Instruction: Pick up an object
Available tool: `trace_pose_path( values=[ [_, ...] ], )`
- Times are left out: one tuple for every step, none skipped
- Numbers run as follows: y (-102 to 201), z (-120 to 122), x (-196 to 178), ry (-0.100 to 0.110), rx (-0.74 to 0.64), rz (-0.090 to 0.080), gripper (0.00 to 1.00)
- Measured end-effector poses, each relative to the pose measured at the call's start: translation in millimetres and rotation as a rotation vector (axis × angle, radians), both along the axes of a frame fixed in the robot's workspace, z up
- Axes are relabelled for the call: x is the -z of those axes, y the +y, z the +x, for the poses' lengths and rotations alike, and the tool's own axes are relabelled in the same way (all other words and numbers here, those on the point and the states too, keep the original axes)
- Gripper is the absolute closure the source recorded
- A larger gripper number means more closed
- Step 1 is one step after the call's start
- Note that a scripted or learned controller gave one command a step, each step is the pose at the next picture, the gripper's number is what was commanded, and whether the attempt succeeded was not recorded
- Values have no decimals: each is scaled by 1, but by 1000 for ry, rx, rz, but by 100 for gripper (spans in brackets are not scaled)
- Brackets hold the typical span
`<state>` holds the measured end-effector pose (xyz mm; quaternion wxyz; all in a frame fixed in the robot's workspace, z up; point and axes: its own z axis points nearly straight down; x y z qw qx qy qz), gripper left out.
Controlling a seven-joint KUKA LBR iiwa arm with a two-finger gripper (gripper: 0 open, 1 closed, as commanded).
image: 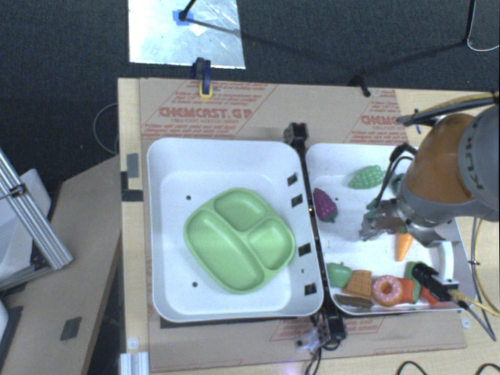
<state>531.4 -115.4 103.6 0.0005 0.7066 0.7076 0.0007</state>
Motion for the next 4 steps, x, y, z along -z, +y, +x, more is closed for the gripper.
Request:
trace_pose_path(
  values=[
    [2, 9, -59, -3, -3, -1, 100],
    [-7, 10, -117, -2, -2, -2, 100],
    [-7, 11, -121, -1, -3, -1, 100],
    [36, 33, -112, -2, -4, -1, 100]
  ],
)
